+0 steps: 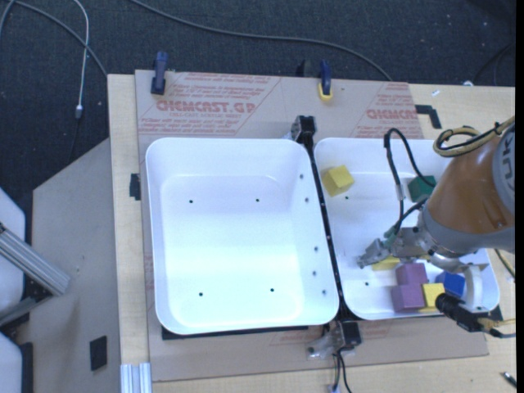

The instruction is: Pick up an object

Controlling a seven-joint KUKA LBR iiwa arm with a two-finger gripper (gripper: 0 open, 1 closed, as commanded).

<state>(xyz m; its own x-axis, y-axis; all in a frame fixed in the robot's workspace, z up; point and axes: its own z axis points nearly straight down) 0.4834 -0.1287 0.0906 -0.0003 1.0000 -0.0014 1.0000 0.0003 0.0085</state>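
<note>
My gripper (378,256) is low in the right bin (364,219), pointing left, with a small yellow piece (385,261) showing at its tips. Close by, toward the bin's front, lie a purple block (408,285), a yellow block (435,294) and a blue block (454,285). A yellow cube (337,179) rests near the bin's back left corner. A green object (422,188) lies at the back, partly behind the orange wrist band (471,191).
The left bin (237,232) stands beside the right one, their rims touching along the middle. Black cables loop over the right bin from the wrist. Clamps (325,80) hold the cardboard sheet at the bench's back edge.
</note>
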